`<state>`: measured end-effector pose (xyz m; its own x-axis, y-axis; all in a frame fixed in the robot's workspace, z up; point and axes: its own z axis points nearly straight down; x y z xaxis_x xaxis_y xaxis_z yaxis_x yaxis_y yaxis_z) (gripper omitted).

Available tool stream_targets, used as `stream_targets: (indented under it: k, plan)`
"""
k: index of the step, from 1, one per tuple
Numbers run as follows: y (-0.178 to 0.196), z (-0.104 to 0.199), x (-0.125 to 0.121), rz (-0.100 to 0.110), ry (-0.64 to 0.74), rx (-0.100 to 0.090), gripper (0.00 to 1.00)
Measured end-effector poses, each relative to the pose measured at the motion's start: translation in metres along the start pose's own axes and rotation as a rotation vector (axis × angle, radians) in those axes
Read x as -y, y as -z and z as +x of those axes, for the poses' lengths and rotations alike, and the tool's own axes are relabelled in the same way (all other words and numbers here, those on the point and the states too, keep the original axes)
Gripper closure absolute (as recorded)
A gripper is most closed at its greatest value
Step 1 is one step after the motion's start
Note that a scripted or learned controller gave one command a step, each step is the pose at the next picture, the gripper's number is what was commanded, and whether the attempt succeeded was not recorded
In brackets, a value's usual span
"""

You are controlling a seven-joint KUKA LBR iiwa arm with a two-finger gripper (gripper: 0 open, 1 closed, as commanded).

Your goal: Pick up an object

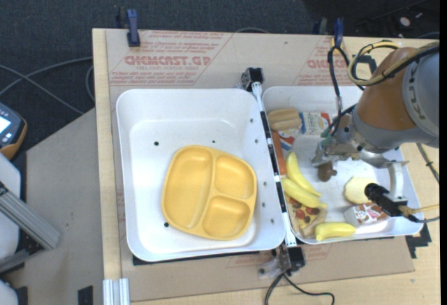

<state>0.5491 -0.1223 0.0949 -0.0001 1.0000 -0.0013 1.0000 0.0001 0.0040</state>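
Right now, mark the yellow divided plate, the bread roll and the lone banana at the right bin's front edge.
yellow divided plate (208, 190): camera view, on the ridge where its compartments meet.
bread roll (283, 118): camera view, middle of its browned top.
lone banana (334, 229): camera view, middle of its length.

A yellow divided plate (209, 191) sits in the white left bin (140, 115); yellow bananas (300, 181) lie in the white right bin (408, 223).

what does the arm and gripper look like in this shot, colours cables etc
The arm is bulky and rounded, grey with a wide orange band above the wrist. Yellow and black cables loop beside it. The gripper is a small, dull grey metal assembly under the wrist, too cluttered to make out finer detail.
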Motion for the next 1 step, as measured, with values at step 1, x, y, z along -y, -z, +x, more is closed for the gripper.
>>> stream_targets:
  k: [1]
  plan:
    - [0.0941, 0.0605, 0.0311, 0.001, 0.005, -0.002, 1.0]
